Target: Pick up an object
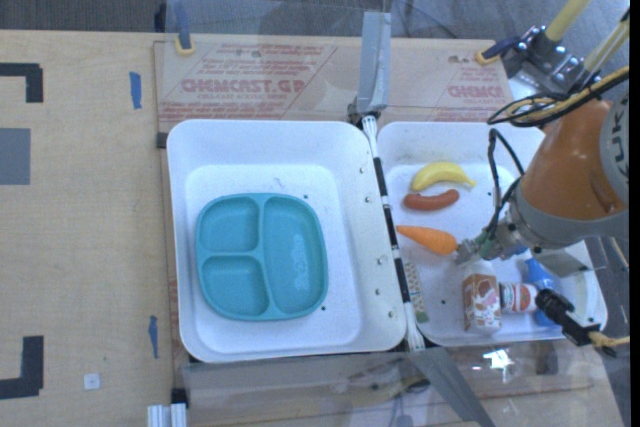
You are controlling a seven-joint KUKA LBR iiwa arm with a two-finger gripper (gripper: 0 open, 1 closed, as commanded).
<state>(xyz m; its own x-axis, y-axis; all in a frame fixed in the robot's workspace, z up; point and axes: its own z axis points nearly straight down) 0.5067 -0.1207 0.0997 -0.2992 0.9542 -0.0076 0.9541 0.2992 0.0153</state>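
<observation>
A: The orange plastic carrot (428,239) looks like the thing being gone after. Where does it lie?

B: In the right-hand white bin (400,150), just right of the frame's centre, lying flat with its tip pointing left. But take it from the left. At the left of the frame the pale wooden bench (80,215) carries black corner marks and strips of blue tape.

A: And next?

B: The left-hand white bin (270,140), with a teal plastic plate of three compartments (262,256) lying flat in its middle. Then the seam between the two bins, and the right one.

A: What else is in that one?

B: A yellow toy banana (442,176) near the top, a reddish-brown toy sausage (431,200) just below it, then the carrot below that. Lower right of the carrot stands a small brown and white carton (482,303), with a small red and white bottle (517,297) on its side touching it, and something blue (540,273) further right.

A: And the claw?

B: The gripper (475,248) sits low at the carrot's thick right end, just beside it, under the grey and orange arm (570,175) at the right of the frame. Whether it is spread or pressed together I cannot tell.
</observation>
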